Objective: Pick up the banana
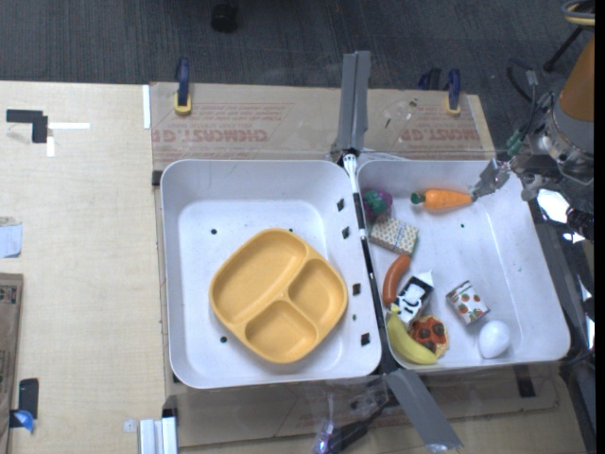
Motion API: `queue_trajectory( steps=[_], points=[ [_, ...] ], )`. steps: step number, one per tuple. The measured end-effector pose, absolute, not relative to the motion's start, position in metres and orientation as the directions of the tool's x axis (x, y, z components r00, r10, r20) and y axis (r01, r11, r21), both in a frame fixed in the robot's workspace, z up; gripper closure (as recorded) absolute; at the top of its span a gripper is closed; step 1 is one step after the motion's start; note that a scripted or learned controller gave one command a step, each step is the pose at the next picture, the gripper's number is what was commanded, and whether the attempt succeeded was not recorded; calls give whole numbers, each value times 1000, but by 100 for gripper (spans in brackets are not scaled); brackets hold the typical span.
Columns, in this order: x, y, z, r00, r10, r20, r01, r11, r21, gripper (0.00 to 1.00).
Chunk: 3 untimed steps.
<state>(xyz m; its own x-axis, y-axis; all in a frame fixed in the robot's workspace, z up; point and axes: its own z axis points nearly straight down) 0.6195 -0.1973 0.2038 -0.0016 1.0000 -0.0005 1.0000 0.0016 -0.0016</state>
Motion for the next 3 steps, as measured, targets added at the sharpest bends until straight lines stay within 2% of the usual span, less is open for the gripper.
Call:
queue_trajectory(
  steps=[1,2,3],
  points=[
    [573,-135,111,318,948,-1,948,-318,-3,0],
    [578,-11,194,60,998,-1,998,-60,-2,0],
    [537,-68,191,-209,978,0,978,209,-3,0]
  ],
)
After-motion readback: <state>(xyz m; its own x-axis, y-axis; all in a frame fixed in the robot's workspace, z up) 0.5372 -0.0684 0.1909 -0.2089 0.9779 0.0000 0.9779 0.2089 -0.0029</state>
